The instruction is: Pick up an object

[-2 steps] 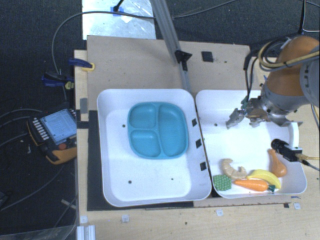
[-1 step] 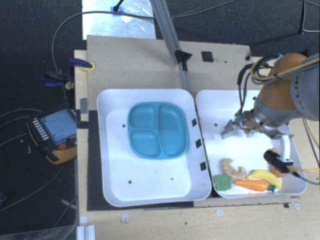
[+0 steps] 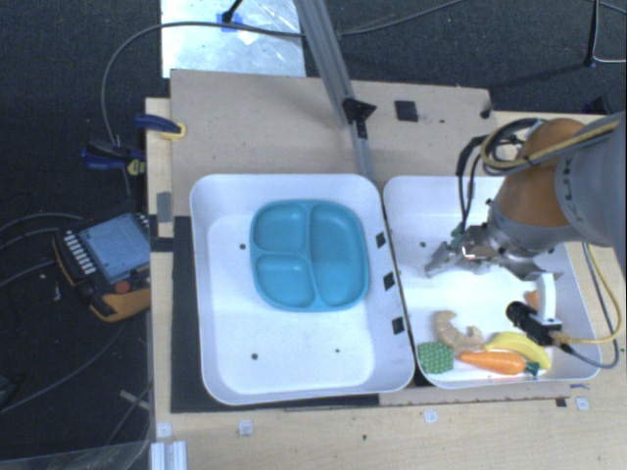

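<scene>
- Above a brown bench, two white bins sit side by side: the left bin and the right bin, their inner rims touching.
- Resting flat in the left bin's upper half is a blue plate with three compartments.
- Reaching from the right, the arm bends down into the right bin, its orange band showing above the wrist.
- Its gripper hangs low over the middle of the right bin, fingers pointing left; they look slightly parted with nothing between them.
- Clustered along the right bin's lower edge, apart from the gripper, lie the objects to pick: a tan piece, a green piece at the lower left corner, a carrot and a banana just beside it.
- Left of the bench, on dark carpet, lies a handheld control unit with a blue screen and orange body; any lettering on it is too small to read.
- No brand or label can be read on the bins, plate or arm.
</scene>
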### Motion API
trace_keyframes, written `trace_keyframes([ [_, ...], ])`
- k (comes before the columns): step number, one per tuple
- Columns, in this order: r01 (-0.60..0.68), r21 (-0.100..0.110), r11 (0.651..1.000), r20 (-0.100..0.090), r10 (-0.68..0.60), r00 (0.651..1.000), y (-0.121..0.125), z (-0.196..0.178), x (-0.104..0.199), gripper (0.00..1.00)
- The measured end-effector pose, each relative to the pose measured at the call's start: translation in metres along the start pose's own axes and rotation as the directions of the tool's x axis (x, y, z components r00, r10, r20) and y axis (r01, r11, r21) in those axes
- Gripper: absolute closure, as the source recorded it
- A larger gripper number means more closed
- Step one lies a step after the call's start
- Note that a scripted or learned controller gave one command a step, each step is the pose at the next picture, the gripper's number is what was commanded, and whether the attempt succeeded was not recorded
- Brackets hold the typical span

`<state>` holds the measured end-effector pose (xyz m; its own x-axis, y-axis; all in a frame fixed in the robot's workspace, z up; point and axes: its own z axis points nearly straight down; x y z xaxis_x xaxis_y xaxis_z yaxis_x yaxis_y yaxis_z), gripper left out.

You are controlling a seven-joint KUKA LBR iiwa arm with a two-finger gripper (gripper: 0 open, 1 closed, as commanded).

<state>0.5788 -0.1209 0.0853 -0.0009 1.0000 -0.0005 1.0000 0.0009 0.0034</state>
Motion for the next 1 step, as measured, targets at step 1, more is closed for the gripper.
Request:
trace_keyframes([
  [1,0.001,-0.007,1.000,0.001,-0.001,1.000,0.0024,-0.0137,-0.0003,1.00],
])
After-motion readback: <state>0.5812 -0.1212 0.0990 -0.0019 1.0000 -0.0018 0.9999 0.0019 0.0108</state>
